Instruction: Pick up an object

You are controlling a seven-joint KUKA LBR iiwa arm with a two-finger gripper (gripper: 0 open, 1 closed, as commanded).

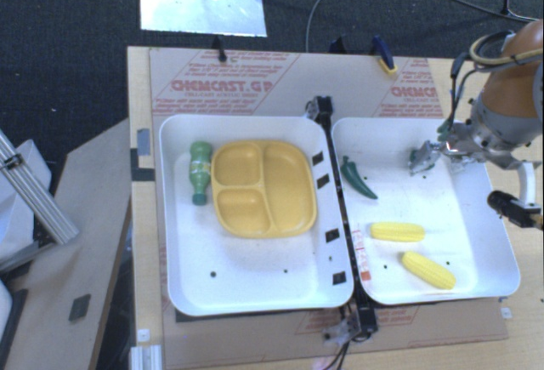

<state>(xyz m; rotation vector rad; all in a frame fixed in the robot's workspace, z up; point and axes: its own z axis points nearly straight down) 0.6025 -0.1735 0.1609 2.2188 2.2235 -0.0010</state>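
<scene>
Two yellow corn cobs lie in the right bin (476, 215), one (397, 231) mid-bin and another (427, 270) nearer the front, with a green chili pepper (358, 178) by its left wall. The gripper (419, 159) hovers over the far right part; whether it is open I cannot tell. The left bin (183, 275) holds a yellow divided plate (262, 188) and a green bottle (200, 172) just left of it.

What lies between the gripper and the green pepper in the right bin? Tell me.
In the camera view, bare white bin floor lies between the gripper and the green pepper; no other object sits on that stretch.
</scene>
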